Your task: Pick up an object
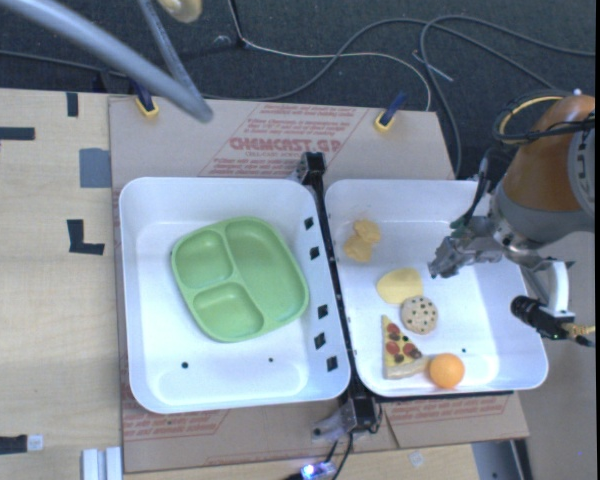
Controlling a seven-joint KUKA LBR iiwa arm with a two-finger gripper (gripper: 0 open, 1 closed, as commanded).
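The right bin [500, 368] holds several toy foods: a tan crumpled piece [361, 240], a pale yellow lump [399, 285], a round chocolate-chip cookie [418, 314], a pizza slice [400, 349] and a small orange [445, 370]. My gripper [448, 261] hangs over the right half of this bin, right of the yellow lump and above the cookie, with its dark fingers pointing down and to the left. Nothing shows between them. The arm's orange band [540, 163] is at the bin's right edge.
The left bin [145, 298] contains a green three-compartment tray [240, 277]. A black divider with clips [325, 268] runs between the bins. Cables lie on the dark floor behind. A grey pole crosses the top left.
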